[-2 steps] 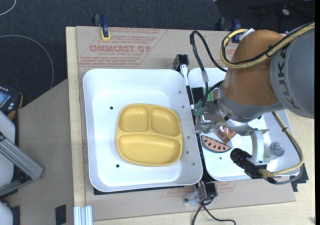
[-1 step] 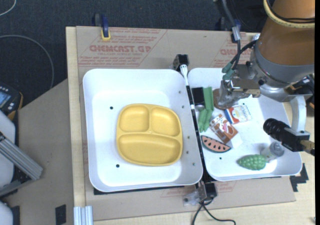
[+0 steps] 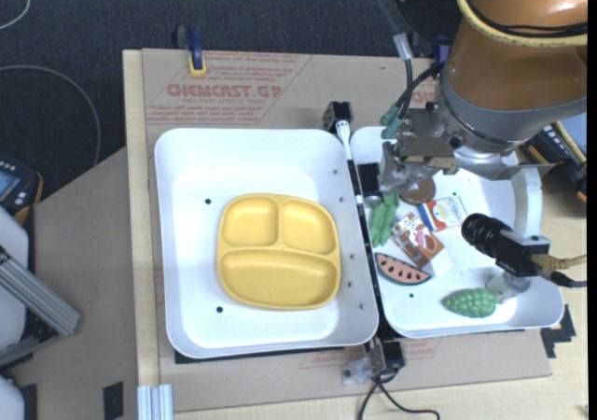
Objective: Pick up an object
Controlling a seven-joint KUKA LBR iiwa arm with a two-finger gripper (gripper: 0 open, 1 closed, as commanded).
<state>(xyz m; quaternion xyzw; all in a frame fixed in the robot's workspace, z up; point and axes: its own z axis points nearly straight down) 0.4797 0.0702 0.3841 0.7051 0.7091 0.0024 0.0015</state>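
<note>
1. Hanging over the right bin (image 3: 536, 314), the gripper (image 3: 403, 183) has fingers too hidden to judge.
2. Toys lie below: watermelon slice (image 3: 403, 270), green grapes (image 3: 470, 302), snack packet (image 3: 416, 233).

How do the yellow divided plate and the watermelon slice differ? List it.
The yellow divided plate lies in the left bin; the watermelon slice lies in the right bin. The plate is far larger than the slice. The plate is plain yellow with three compartments; the slice is red with dark seeds and a green rind edge. The plate lies alone; the slice has other toy items close by. Both lie flat, apart from the gripper.
</note>
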